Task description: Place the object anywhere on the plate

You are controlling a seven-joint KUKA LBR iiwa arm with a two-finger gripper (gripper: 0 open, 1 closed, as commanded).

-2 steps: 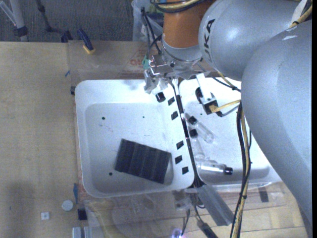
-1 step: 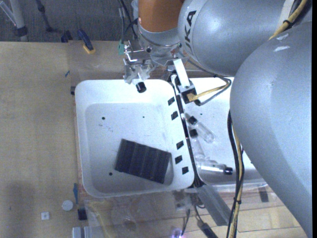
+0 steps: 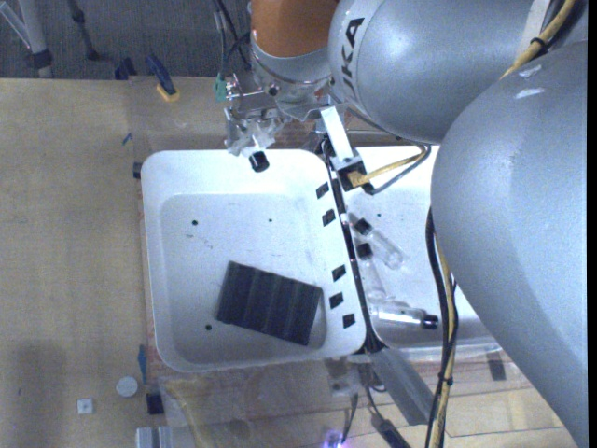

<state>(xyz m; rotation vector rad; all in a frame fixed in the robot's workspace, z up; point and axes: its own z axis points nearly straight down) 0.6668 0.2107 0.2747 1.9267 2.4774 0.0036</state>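
Dark ridged plate (image 3: 270,302) low in left bin (image 3: 159,250), well apart from pincer (image 3: 250,147), grip state indiscernible.

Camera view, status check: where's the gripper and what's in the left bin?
Gripper over left bin's far rim, nothing seen between fingers. Dark ribbed rectangular plate flat on bin floor, near side. Arm covers most of right bin.

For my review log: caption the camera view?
Gripper over the left bin's far rim; dark ridged plate lies inside.
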